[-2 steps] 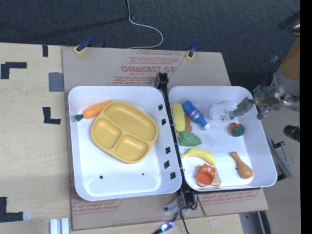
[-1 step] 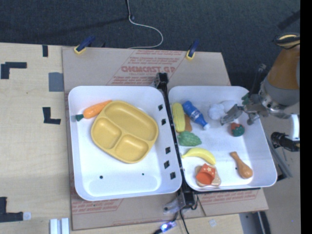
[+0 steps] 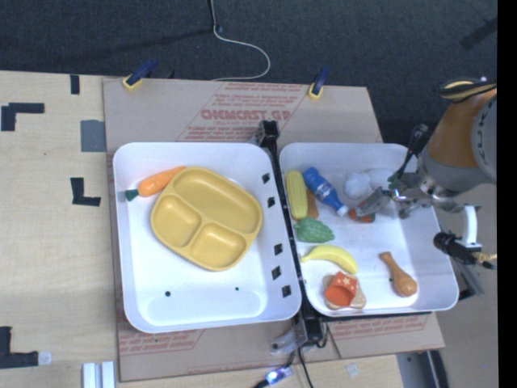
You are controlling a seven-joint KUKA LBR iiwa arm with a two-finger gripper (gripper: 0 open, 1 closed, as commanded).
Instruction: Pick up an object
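My gripper (image 3: 373,202) reaches in from the right over the upper middle of the right bin (image 3: 428,241). It sits beside a pale clear object (image 3: 358,185) and a small red piece (image 3: 364,216). To its left a blue bottle (image 3: 323,190) lies slanted next to a yellow corn cob (image 3: 296,194). Lower in the bin are a green leafy piece (image 3: 313,231), a banana (image 3: 331,256), a red and orange food piece (image 3: 342,290) and a brown drumstick (image 3: 398,274).
The left bin (image 3: 137,289) holds a yellow divided plate (image 3: 208,217) and a carrot (image 3: 158,182) at its upper left. Both bins rest on cardboard (image 3: 242,111). The arm's grey and orange body (image 3: 460,140) stands over the right bin's right edge.
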